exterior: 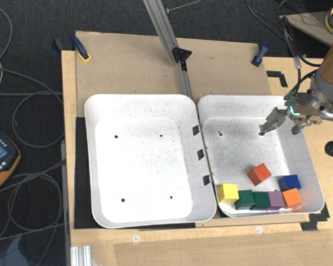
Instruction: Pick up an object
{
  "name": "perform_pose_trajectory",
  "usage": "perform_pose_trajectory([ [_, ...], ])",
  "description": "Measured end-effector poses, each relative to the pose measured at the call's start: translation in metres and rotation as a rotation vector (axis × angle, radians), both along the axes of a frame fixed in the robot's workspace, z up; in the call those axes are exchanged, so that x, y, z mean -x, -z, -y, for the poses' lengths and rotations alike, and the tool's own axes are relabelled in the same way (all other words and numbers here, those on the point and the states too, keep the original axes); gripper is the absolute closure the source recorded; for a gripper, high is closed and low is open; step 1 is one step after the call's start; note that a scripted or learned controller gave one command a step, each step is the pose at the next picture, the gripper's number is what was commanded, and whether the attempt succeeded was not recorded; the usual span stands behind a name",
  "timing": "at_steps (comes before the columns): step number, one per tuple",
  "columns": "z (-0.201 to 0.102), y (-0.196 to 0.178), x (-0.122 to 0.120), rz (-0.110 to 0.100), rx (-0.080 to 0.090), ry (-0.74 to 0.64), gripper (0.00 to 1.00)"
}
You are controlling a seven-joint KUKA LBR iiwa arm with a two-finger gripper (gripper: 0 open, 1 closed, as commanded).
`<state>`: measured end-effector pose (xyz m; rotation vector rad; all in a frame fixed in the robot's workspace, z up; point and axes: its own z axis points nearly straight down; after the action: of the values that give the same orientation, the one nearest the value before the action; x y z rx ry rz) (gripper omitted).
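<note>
My gripper hangs above the far right part of the right bin, open, with nothing between its fingers. A red-orange block lies alone in that bin, below and a little left of the gripper. Along the bin's near edge sit a yellow block, two green blocks, a purple block, an orange block and a blue block.
The left bin stands beside the right one, with black clips on the shared edge. A metal rail runs from the top down to the bins. Cables lie on the floor at the left.
</note>
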<state>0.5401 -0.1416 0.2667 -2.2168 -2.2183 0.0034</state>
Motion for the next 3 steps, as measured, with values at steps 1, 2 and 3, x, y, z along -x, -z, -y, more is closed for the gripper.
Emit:
perform_pose_trajectory([
  [1, 0.000, -0.002, -0.001, 0.005, 0.001, 0.000, 0.00],
  [2, 0.005, 0.042, 0.001, -0.001, 0.001, 0.002, 0.00],
  [3, 0.005, 0.085, 0.005, -0.001, 0.000, 0.001, 0.00],
])
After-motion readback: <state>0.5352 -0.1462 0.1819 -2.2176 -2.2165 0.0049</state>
